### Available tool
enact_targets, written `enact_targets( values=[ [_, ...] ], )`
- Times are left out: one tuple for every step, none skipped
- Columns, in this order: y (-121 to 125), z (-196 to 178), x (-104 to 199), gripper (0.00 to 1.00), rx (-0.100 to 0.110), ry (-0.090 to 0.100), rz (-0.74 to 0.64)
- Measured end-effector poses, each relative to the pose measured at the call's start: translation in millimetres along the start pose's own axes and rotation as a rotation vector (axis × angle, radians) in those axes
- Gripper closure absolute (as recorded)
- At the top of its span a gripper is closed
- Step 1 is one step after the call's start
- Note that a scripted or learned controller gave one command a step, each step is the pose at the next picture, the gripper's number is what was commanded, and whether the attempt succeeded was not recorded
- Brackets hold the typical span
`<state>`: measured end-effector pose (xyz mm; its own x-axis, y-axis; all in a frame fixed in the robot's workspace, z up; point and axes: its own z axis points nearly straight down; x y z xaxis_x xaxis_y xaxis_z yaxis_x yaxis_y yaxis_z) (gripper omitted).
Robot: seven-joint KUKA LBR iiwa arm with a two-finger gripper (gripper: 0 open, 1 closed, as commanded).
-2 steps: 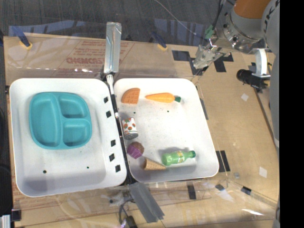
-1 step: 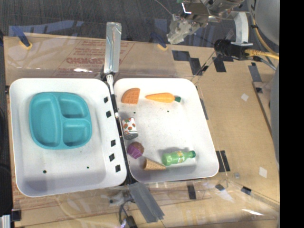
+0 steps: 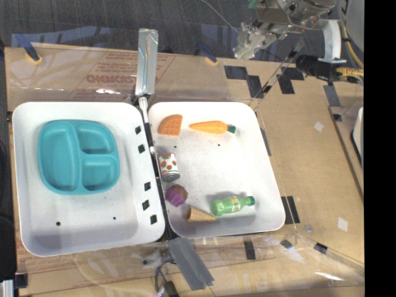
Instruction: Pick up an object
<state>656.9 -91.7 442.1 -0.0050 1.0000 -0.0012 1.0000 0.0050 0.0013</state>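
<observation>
The gripper [image 3: 250,42] hangs high at about one o'clock, above the bench and beyond the right bin [image 3: 267,184]; whether it is open or closed I cannot tell, and nothing shows in its grasp. In that bin the carrot [image 3: 211,127] lies at twelve o'clock, the waffle [image 3: 170,125] at eleven, the can [image 3: 168,166] at nine, the green bottle [image 3: 231,205] at five, beside the cone [image 3: 199,213]; the purple piece [image 3: 176,195] sits at seven. The teal tray [image 3: 78,156] rests in the left bin [image 3: 37,228].
</observation>
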Motion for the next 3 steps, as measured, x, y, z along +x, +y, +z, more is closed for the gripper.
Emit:
enact_targets(
  values=[
    [0.2, 0.9, 130.0, 1.00, 0.004, 0.003, -0.010],
    [0.2, 1.1, 95.0, 1.00, 0.006, 0.001, -0.001],
    [0.1, 0.9, 66.9, 1.00, 0.005, 0.001, 0.000]
  ],
)
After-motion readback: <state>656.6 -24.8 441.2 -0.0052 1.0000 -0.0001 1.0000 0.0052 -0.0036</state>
